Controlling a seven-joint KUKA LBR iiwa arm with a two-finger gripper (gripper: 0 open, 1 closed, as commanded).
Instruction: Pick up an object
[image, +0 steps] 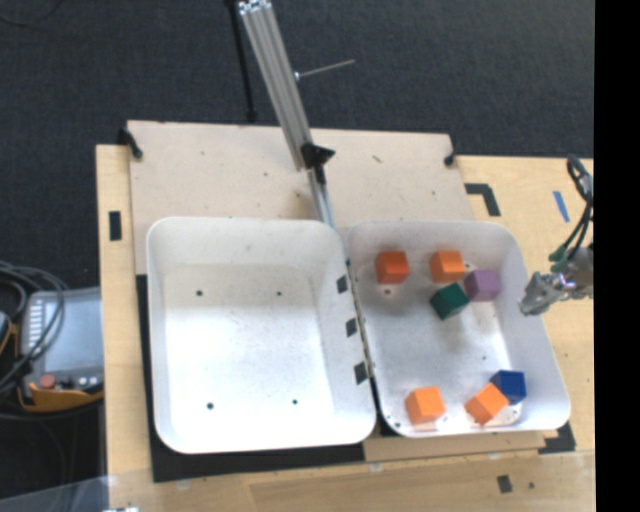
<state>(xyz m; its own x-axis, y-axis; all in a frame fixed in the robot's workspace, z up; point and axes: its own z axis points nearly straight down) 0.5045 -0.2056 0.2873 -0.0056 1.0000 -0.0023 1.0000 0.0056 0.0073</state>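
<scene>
Pincer (548, 292) hovers at right bin's (535, 330) rim, near purple block (484, 284).

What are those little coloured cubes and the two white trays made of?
The cubes, such as the orange cube and green cube, look like painted wood or foam: flat matte colour, no shine, though the picture cannot settle which. The right bin and left bin look like moulded plastic: smooth white surfaces with rounded corners and raised rims.

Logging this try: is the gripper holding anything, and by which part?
Nothing held. The gripper sits at the right bin's right rim, apart from the blocks.
</scene>
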